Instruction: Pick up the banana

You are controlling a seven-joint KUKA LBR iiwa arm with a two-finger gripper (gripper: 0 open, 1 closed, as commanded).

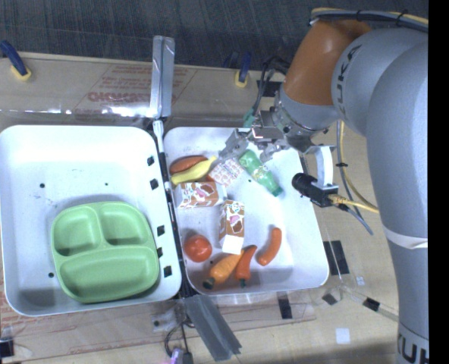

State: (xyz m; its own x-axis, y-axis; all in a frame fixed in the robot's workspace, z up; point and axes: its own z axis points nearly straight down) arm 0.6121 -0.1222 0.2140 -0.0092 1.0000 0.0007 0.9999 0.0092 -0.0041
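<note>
The yellow banana (193, 173) lies in the upper left of the right bin (306, 258), close to the divider and just below a brown sausage roll (187, 162). My gripper (252, 147) hangs over the bin's upper middle, to the right of the banana and apart from it. Its fingers (234, 142) stand open, spread above the top of a green bottle (259, 172), and nothing is held between them.
The right bin also holds a patterned packet (226, 172), two small cartons (199, 194) (233, 224), a tomato (198, 247), a carrot (223, 268) and a sausage (269, 246). A green divided plate (103, 252) lies in the left bin (27, 165).
</note>
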